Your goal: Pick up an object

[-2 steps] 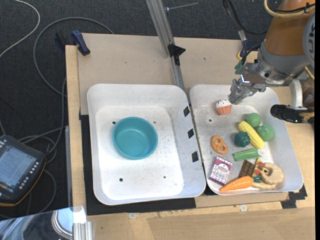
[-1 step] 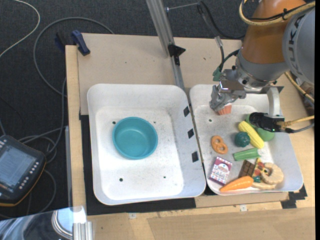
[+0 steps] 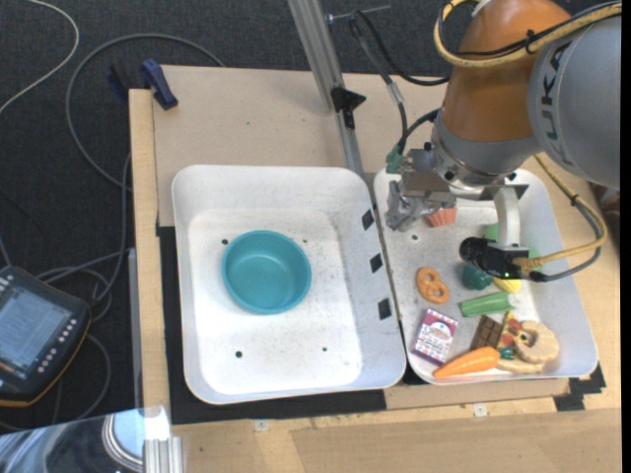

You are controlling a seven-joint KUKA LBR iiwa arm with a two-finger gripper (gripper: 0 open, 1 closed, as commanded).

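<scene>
Across the bench [image 3: 246, 116] sit two shallow white bins side by side. Largest in view is the arm [image 3: 552, 77], grey with an orange band, reaching in from the right and hanging over the upper part of the right bin [image 3: 577, 338]. Next in size is the left bin [image 3: 266, 190], speckled with dark flecks, which holds a single teal bowl [image 3: 266, 271], round and upright, a little left of its middle.

At the arm's lower end the gripper [image 3: 406, 208] points down over the upper left corner of the right bin, near the wall shared with the left bin. Whether it is spread or closed cannot be told from this angle, and nothing can be seen held in it. Just beside it, to the right, lies a small orange-red piece [image 3: 443, 217], partly hidden by the wrist.

Lower in the right bin the small objects cluster together: an orange carrot [image 3: 467, 363] along the front edge, a pink and white packet [image 3: 435, 336] just left of it, a green stick [image 3: 485, 304] above, a brown block [image 3: 486, 331], a tan cookie-like toy [image 3: 532, 344], a small pretzel [image 3: 432, 284], and a yellow piece [image 3: 508, 284] near a dark teal lump [image 3: 477, 277].
</scene>
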